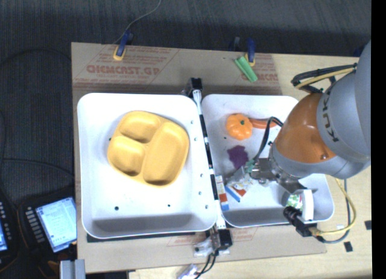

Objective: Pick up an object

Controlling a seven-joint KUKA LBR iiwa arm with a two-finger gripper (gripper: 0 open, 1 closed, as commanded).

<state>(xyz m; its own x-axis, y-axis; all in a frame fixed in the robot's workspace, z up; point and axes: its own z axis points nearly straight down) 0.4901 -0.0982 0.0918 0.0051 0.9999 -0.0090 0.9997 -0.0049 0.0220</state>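
Observation:
In the left bin (90, 151) lies a large yellow lumpy object (148, 147) like a cluster of buns. The right bin (274, 101) holds a small orange pumpkin-like object (239, 126), a purple object (237, 154) just below it, and a small white packet with red and blue marks (235, 190) near the bin's left wall. My gripper (253, 171) reaches low into the right bin from under the orange wrist band, right beside the purple object and just above the packet. The wrist hides much of what lies under it.
A green marker-like item (246, 69) and blue clips (122, 46) sit on the cardboard behind the bins. The arm's body (338, 127) and its cables cover the right half of the right bin. A small screen (55, 222) stands at the lower left, off the bench.

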